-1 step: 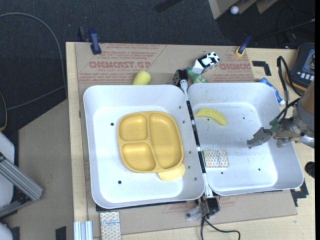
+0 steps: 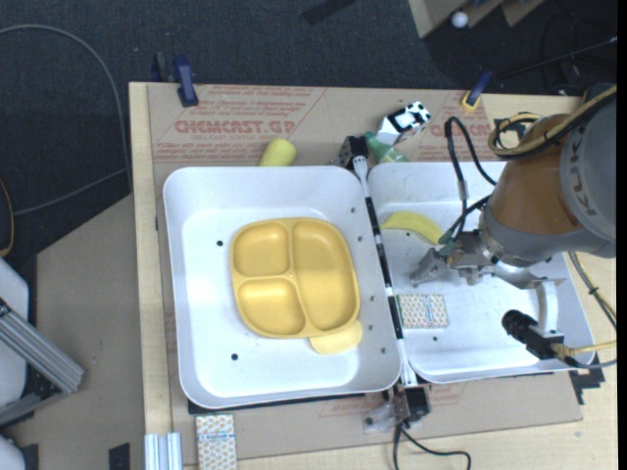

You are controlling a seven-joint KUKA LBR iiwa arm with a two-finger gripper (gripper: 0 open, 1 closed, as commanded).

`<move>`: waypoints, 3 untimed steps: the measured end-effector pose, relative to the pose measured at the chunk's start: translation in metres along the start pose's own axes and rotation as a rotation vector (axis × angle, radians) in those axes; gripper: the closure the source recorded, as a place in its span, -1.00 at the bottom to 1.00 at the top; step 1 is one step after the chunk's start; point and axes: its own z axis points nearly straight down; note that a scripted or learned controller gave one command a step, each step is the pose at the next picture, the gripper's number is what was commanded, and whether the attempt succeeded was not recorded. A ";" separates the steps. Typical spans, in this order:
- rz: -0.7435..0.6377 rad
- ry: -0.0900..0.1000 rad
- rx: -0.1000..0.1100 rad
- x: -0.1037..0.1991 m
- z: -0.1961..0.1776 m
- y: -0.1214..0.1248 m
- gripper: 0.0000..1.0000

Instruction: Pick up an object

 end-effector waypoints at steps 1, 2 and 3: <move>0.000 -0.005 -0.013 -0.040 0.015 0.139 -1.00; 0.001 -0.005 -0.015 0.001 0.020 0.142 -1.00; -0.001 -0.006 -0.021 0.001 0.008 0.143 1.00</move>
